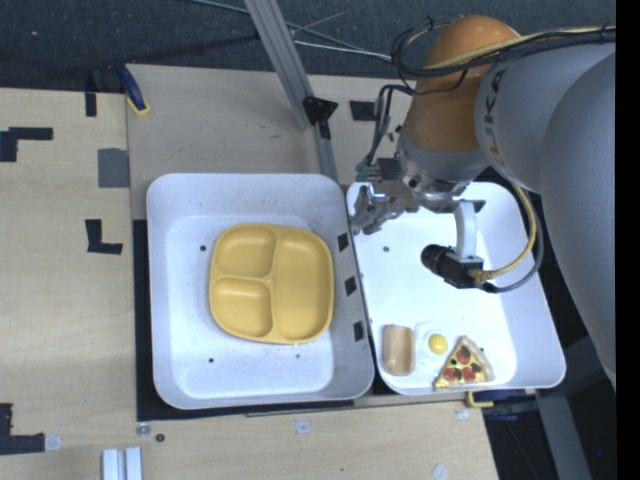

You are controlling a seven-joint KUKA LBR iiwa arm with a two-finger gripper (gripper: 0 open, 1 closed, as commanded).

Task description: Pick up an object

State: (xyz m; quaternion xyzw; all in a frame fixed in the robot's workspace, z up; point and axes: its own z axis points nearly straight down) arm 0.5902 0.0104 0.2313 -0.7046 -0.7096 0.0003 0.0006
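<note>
Nothing picked up yet. Gripper (372, 208) hangs over right bin (540, 368), can't tell if open. Toy food (462, 363) untouched.

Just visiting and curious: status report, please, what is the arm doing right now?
End effector at right bin's far-left corner, nothing seen in it. Toy food at near edge: bread, egg, pizza slice. Yellow divided plate in left bin.

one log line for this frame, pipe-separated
arm: over right bin, far end | gripper: near bin divider, nothing seen held | right bin near end: bread, egg, pizza slice | left bin: yellow tray
</note>
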